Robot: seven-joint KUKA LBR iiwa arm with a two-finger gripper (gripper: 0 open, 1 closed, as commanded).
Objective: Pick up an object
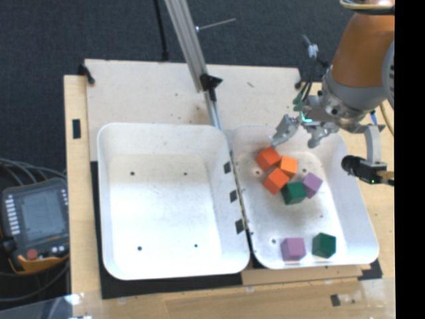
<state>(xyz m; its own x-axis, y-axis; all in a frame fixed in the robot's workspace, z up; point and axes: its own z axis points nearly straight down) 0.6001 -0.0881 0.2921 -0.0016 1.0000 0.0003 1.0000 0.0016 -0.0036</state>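
Nearest to us, along the front wall of the right bin (358, 244), we see a purple cube (293, 248) and a dark green cube (324, 244) sitting side by side but apart, well clear of everything else. Farther back, about the middle of that bin, lies a tight cluster: a green cube (293, 193) at its near edge, a lilac cube (311, 183) touching it on the right, an orange cube (275, 180) just to its left, a lighter orange cube (289, 165) behind, and a red-orange cube (268, 158) at the far left corner of the group. Farther still, the pincer (302, 133) hangs over the back part of the same bin, its two fingers spread apart with nothing between them. The relation we judge the coming move to turn on is this: the cluster lies just in front of and below the pincer, toward us, with the red-orange cube and the lighter orange cube the closest candidates, almost under the left finger (284, 130). We reckon a short travel toward the near side and a descent would bring the fingers around one of them, though the neighbours press close and could block a finger. The left bin (166, 198) on the worktop (133, 92) is well apart from the pincer.
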